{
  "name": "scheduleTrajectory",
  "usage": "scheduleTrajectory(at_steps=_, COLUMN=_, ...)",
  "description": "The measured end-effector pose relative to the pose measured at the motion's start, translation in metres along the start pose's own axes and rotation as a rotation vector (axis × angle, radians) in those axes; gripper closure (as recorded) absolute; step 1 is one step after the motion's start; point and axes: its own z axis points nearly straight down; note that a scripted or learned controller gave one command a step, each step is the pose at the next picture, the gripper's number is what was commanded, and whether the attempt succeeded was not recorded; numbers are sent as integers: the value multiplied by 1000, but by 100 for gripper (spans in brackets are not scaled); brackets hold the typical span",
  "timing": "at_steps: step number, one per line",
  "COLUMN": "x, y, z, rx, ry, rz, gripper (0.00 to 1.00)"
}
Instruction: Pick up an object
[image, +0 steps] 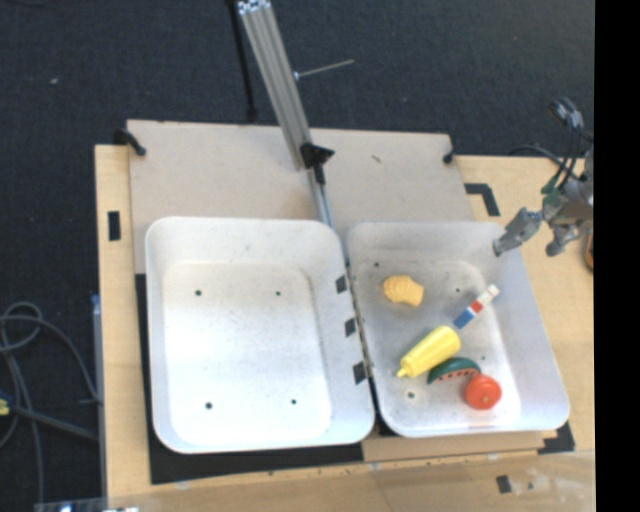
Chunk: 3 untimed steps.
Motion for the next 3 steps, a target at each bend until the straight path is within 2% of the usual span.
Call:
scheduleTrajectory(at_steps=1, x=0, y=0, z=0, rx=1, ry=-1, rz=-1, gripper=0)
scheduleTrajectory(at_steps=3, x=9, y=-2, z=96, rx=5, ry=1, rz=1, gripper=0)
